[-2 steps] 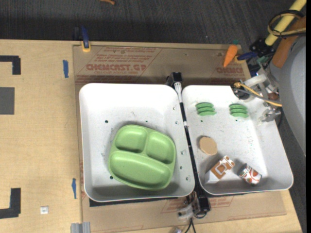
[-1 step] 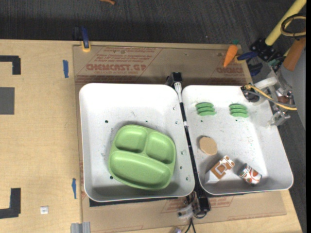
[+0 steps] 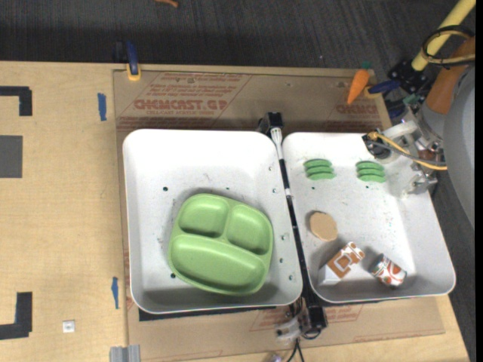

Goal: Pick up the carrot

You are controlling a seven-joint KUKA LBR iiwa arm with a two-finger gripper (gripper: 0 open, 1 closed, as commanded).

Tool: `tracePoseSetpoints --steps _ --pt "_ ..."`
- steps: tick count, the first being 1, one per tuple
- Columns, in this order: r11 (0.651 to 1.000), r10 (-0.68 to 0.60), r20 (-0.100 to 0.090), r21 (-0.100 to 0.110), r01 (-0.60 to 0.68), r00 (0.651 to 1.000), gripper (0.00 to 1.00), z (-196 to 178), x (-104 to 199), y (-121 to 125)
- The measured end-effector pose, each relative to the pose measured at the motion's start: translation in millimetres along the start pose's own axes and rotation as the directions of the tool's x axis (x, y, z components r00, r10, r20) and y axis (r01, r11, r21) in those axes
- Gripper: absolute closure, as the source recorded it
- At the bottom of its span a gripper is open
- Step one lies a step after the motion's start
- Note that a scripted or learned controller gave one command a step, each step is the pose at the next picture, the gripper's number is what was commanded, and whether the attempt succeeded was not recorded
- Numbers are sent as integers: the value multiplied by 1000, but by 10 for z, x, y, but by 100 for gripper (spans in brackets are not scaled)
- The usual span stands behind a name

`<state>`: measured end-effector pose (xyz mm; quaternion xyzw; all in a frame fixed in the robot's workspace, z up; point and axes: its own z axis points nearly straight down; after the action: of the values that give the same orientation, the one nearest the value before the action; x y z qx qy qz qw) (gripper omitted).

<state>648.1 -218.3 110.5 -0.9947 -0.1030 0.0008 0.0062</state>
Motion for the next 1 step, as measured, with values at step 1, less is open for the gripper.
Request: tracePoseSetpoints --steps 1 --pt "1000 1 0 0 -1 1000 0 0 0 0"
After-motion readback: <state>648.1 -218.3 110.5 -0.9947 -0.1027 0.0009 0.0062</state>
